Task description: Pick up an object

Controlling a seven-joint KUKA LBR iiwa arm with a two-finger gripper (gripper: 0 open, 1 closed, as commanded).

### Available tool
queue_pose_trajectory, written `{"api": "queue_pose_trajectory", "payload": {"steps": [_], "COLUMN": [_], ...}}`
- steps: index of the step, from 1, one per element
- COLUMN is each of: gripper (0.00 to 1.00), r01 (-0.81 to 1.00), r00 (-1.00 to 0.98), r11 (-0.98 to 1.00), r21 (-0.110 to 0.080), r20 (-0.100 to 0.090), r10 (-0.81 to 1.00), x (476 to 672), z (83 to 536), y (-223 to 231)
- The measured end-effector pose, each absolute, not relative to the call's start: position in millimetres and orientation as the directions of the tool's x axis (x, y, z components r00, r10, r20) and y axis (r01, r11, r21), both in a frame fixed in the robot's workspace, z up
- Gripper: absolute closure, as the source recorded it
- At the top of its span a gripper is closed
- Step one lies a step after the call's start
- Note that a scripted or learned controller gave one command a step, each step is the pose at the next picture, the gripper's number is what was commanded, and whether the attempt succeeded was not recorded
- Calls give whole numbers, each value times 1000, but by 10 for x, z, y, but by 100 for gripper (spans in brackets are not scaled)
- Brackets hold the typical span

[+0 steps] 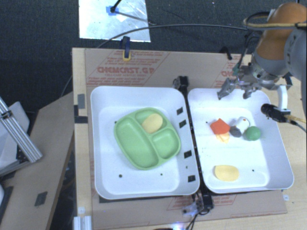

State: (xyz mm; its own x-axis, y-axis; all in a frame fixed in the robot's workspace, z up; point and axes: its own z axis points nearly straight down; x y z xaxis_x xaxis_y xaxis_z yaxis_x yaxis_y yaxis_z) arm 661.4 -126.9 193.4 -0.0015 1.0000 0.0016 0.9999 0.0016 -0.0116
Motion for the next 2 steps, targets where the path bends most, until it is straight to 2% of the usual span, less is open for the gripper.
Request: {"api": "queue_pose_trajectory", "payload": {"steps": [1, 2], "gripper": [0, 0], "r01": [1000, 1000], "r00": [-4, -2], "r11": [4, 2], "r21": [2, -2], "r20": [0, 0], "r10": [1000, 1000], "x": [6643, 6553], "z": [2021, 1454], "y": [-1266, -1244]}}
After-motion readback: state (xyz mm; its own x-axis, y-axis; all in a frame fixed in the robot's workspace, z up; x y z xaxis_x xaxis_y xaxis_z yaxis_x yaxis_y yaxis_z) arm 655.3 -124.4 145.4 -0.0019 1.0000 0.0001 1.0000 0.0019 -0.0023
